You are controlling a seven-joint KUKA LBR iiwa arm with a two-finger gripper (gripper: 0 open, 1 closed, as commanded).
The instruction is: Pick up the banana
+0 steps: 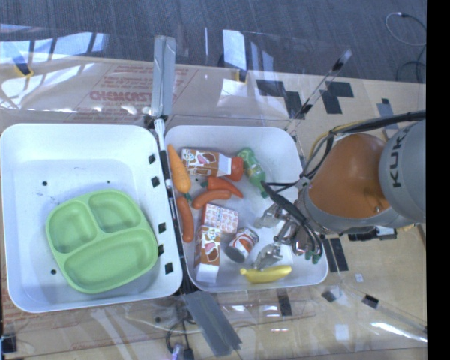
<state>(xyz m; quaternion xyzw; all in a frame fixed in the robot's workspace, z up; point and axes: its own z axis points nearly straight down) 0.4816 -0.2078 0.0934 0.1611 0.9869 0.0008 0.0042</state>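
The yellow banana (266,274) lies flat along the near wall of the right bin (304,152), towards its near right corner. My gripper (271,238) hangs just above and behind the banana, coming in from the right on the grey and orange arm. Its fingers stand apart and open, one fingertip (268,258) close over the banana's middle, the other farther back. Nothing is held between them.
Left of the gripper are a small can (244,244) and two snack cartons (220,217). Farther back lie sausages (217,195), a carrot (178,169), a juice carton (202,162) and a green bottle (252,166). A green divided plate (101,240) sits in the left bin (22,148).
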